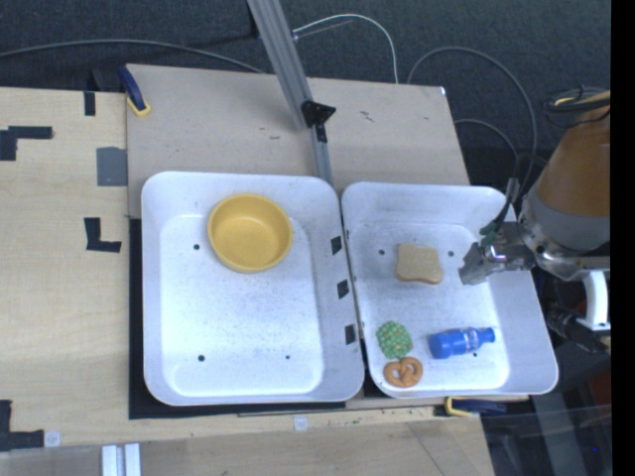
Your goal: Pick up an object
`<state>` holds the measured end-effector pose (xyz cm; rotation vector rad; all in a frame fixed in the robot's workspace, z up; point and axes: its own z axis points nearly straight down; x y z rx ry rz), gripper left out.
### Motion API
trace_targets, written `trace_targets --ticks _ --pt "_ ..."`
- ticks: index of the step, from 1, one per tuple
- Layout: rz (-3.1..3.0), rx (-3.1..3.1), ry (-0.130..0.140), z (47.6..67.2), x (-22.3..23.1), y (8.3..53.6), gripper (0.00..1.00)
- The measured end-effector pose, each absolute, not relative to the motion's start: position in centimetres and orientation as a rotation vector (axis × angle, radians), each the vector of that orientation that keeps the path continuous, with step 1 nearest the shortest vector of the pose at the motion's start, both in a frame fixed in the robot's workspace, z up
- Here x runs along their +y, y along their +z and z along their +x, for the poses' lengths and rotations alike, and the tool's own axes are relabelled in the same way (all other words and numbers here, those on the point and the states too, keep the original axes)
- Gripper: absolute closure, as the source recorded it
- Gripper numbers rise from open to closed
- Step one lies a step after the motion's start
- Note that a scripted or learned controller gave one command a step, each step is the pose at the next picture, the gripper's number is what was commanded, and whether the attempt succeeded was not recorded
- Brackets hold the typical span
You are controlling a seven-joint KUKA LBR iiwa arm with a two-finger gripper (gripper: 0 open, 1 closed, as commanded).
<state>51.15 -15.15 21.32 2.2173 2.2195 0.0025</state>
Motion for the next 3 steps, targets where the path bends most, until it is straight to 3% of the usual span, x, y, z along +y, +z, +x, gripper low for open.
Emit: trace_targets --ticks 1,3 --pt "2.218 2.222 0.001 51.2 -15.1 23.8 1.00" --pt "2.218 2.230 -0.002 50.0 -5.3 23.1 1.00"
